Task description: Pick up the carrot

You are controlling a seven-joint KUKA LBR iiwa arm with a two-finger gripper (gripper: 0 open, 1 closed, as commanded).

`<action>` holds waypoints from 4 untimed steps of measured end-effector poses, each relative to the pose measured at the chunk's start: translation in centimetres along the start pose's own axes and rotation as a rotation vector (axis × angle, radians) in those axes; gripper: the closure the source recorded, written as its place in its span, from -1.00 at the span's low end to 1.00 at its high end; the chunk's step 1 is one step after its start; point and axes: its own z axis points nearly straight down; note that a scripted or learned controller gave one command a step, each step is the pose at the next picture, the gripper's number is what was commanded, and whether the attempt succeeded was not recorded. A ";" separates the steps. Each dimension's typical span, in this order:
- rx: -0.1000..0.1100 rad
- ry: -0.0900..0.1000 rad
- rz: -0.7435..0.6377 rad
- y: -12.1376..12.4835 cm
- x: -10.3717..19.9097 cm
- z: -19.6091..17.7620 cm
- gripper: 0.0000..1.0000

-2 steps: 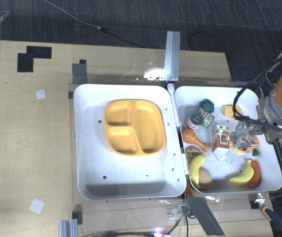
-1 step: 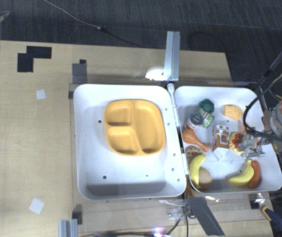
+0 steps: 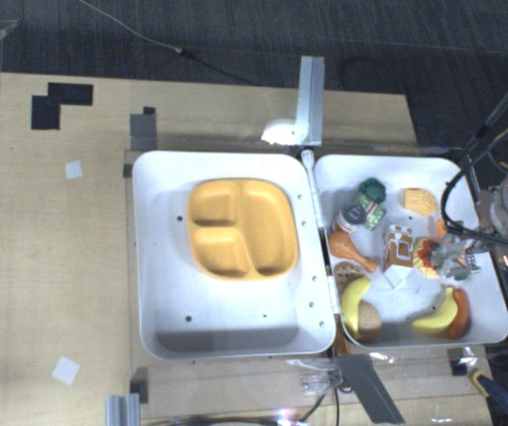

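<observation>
The two bins [image 3: 227, 335] look like smooth white plastic with a soft sheen. In the left one, the yellow tray [image 3: 240, 227] is matt plastic, its three hollows evenly dull. The bench [image 3: 50, 264] looks like pale wood, flat and matt. Behind the tray, an upright post [image 3: 311, 96] is bare brushed metal. Right of the tray, the toy food looks like moulded plastic: the carrot [image 3: 353, 253] smooth orange, the bananas [image 3: 439, 318] slightly glossy yellow. The gripper [image 3: 456, 260] there shows grey metal parts.
</observation>
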 end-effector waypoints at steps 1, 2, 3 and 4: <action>-0.001 0.001 0.000 0.0 0.0 0.0 -1.00; 0.000 0.002 0.152 0.1 0.4 7.0 -1.00; -0.003 0.001 0.316 -0.2 -4.1 7.1 -1.00; -0.001 -0.002 0.283 -0.1 -2.3 7.1 -1.00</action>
